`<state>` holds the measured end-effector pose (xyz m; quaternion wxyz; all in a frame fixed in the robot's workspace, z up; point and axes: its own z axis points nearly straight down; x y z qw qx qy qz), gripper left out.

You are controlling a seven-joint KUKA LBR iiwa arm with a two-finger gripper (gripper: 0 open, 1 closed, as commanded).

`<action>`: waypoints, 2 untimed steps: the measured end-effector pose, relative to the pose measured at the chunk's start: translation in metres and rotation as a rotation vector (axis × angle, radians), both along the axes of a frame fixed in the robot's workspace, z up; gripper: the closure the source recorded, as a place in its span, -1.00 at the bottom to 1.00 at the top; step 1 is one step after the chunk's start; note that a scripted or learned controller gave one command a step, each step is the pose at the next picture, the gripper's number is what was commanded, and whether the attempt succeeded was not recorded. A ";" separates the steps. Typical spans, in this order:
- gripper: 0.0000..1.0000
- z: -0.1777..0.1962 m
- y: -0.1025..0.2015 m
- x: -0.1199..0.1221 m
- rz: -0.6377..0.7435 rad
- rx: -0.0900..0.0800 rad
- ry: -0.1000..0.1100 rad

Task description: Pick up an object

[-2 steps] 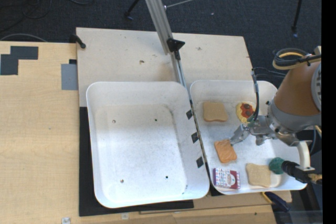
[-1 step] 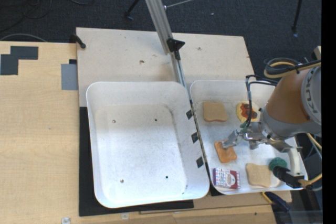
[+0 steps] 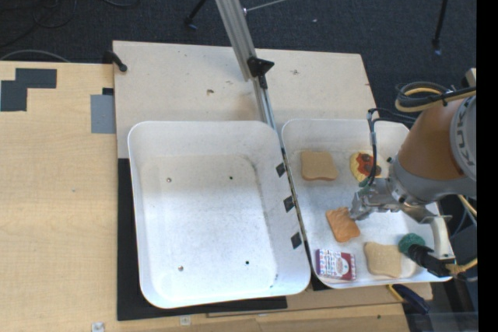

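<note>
In the right bin (image 3: 311, 138) lie a tan bread slice (image 3: 318, 166), an orange wedge (image 3: 341, 224), a red and yellow item (image 3: 362, 165), a pale bread piece (image 3: 385, 260), a red and white carton (image 3: 335, 264) and a green-tipped object (image 3: 415, 246). My gripper (image 3: 361, 207) hangs low in this bin, just right of the orange wedge and touching or nearly touching its upper edge. The arm's orange band (image 3: 436, 144) sits above it and hides part of the bin's right side.
The left bin (image 3: 156, 138) lies beside the right one, with a row of black clips (image 3: 286, 203) along the shared wall. A slanted metal rail (image 3: 233, 12) rises behind the bins. Cables lie at the right edge.
</note>
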<state>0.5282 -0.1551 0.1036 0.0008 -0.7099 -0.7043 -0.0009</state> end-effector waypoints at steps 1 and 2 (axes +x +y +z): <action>1.00 0.054 -0.010 0.000 -0.001 -0.003 -0.002; 1.00 0.101 -0.016 -0.007 -0.001 -0.003 -0.002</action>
